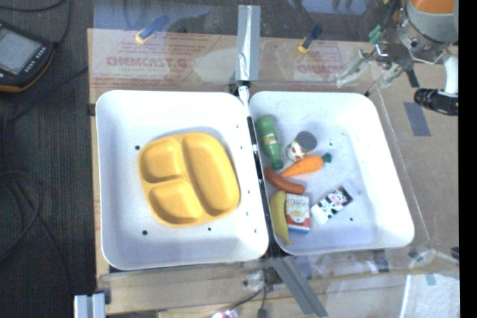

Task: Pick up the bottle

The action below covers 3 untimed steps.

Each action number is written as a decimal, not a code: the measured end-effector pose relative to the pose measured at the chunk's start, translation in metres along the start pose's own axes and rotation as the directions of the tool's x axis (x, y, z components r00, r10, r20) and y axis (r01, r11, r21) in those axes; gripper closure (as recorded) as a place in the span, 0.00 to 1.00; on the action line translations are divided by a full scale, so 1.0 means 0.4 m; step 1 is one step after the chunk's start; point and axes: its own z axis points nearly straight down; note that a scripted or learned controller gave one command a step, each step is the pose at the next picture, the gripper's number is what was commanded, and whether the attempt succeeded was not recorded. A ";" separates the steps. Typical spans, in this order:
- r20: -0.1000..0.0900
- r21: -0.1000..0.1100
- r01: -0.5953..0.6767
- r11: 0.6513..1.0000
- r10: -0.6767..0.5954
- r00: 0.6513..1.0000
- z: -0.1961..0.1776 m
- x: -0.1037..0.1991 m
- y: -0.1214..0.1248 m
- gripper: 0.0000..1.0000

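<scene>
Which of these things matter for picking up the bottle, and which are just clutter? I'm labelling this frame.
For the job:
- bottle, green, in the right bin by its left wall
- gripper, above the bench beyond the right bin

Lying about:
- carrot
- sausage
- banana
- carton
- yellow tray in the left bin
</scene>
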 end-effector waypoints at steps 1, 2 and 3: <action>-0.001 0.002 0.070 0.998 -0.070 0.998 0.285 0.132 -0.154 0.00; 0.004 -0.002 0.186 0.983 -0.186 0.983 0.452 0.204 -0.144 0.00; 0.001 -0.001 0.018 1.000 -0.018 1.000 0.421 0.210 -0.026 0.00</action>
